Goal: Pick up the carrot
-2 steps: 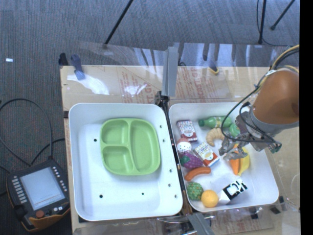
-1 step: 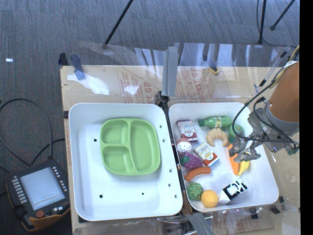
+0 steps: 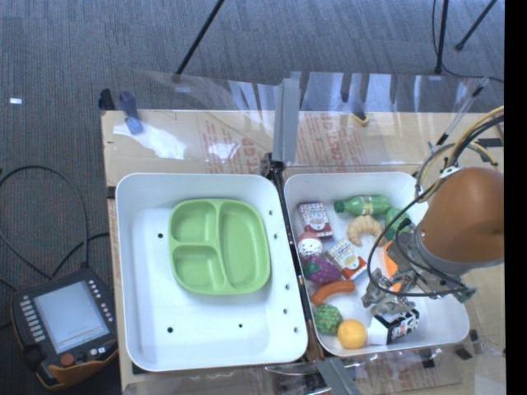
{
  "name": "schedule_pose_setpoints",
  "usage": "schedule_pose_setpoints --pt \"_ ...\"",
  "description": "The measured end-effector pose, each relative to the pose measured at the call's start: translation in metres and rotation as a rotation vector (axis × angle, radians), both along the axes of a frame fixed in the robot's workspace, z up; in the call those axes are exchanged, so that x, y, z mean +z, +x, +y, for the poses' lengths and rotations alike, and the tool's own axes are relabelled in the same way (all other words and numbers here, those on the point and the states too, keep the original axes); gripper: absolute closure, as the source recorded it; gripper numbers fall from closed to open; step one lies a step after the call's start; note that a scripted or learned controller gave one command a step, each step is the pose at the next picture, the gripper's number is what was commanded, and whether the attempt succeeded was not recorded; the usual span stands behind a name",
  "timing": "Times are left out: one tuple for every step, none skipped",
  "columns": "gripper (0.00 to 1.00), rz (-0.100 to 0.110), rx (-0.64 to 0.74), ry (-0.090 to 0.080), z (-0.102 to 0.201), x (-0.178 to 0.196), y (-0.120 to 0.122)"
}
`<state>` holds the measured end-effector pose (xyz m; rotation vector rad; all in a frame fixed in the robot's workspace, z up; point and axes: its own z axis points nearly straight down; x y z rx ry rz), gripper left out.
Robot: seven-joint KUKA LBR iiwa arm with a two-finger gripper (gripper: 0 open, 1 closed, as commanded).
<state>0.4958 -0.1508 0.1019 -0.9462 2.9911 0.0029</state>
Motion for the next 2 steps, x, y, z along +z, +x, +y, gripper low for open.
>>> schedule_pose_setpoints --pt "1.00 -0.003 0.398 -0.001 0.0234 -0.0139 -0.0051" --pt "0.00 -0.027 0.401 -0.006 0.0249 -0.0087 0.0018"
